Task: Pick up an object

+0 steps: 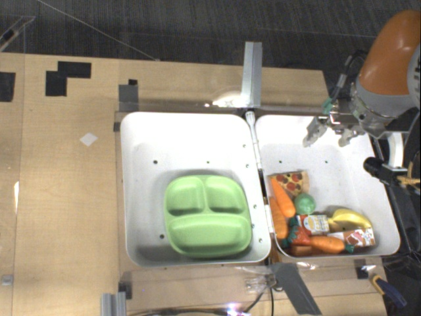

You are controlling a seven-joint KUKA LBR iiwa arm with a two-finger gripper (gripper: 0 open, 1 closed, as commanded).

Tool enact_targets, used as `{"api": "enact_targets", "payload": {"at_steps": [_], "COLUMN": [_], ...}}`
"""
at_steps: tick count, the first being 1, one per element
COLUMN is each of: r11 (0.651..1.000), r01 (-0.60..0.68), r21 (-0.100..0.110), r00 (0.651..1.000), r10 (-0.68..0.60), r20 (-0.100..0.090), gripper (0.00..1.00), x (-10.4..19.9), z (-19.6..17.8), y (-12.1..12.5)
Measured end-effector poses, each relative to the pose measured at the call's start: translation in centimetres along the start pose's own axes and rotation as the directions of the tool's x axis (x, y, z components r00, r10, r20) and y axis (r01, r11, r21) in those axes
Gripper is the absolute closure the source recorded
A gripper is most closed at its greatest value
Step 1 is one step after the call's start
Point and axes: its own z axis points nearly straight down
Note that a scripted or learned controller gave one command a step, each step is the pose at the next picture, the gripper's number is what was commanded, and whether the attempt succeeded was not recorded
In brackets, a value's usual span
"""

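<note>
Open white floor across the far half of the shallow white right bin (pixel 342 170). Near half crowded: orange plastic carrots (pixel 284 203), yellow toy banana (pixel 350 217), small cartons (pixel 314 224).

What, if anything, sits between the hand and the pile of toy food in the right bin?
Nothing visible does. The hand hangs over the bare far part of the right bin, its fingers apart with nothing between them. The toy food pile lies in the near half, with bare white floor between it and the hand.
</note>
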Motion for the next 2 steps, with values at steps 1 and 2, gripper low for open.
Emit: {"api": "enact_targets", "payload": {"at_steps": [1,2], "r11": [1.0,0.957], "r01": [0.005,0.29], "r21": [0.001,-0.003], "r00": [1.0,0.957], "r10": [-0.005,-0.29], "r20": [0.0,0.001], "gripper": [0.0,0.0], "x": [4.1,1.6], "z": [4.7,12.3], "y": [-3.1,-4.2]}}
